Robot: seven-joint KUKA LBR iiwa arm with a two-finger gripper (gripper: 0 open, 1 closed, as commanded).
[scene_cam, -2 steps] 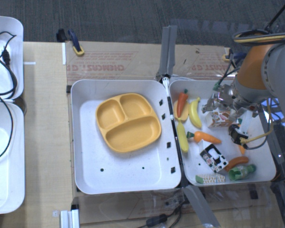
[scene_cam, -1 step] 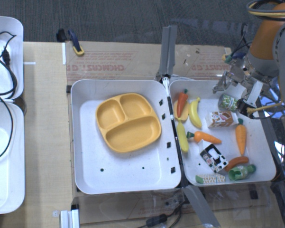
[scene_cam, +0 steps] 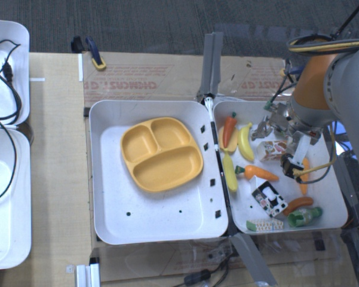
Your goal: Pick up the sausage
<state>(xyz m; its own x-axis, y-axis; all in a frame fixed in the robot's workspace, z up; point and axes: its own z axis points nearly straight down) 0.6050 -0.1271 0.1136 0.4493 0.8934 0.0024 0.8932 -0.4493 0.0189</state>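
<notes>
The sausage (scene_cam: 297, 205) is a short reddish-brown piece lying near the front right corner of the right bin (scene_cam: 340, 211), just above a green toy (scene_cam: 304, 217). My gripper (scene_cam: 282, 143) hangs over the middle of that bin, below the arm's orange band (scene_cam: 313, 88). It sits above a red and white packet (scene_cam: 275, 150), roughly a hand's width behind the sausage and apart from it. Nothing shows held in it.
The right bin also holds a carrot (scene_cam: 229, 130), two yellow bananas (scene_cam: 246, 142) (scene_cam: 229, 172), a second carrot (scene_cam: 260, 173), a black and white item (scene_cam: 269, 197) and a pale green strip (scene_cam: 264, 225). The left bin (scene_cam: 107, 214) carries a yellow divided plate (scene_cam: 161, 154).
</notes>
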